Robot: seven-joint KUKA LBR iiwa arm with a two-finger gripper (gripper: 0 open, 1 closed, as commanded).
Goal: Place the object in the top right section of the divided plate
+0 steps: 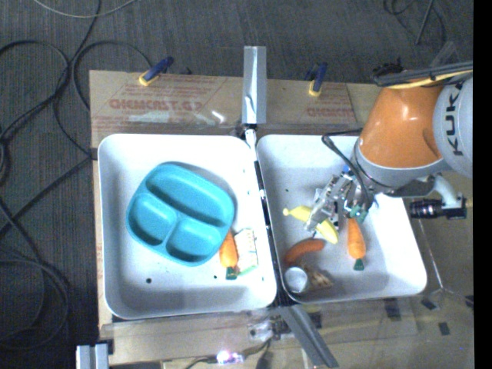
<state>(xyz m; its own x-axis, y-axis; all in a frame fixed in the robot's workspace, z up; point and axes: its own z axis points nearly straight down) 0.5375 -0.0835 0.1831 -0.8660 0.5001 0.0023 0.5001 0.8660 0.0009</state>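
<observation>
Below, two white bins (115, 283) sit on cardboard (177, 106); cables (46, 68) trail over grey carpet.

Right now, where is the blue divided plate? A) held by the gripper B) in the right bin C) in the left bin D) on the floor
C: the blue divided plate lies in the left bin, with a carrot beside it, while the gripper is over the right bin.
</observation>
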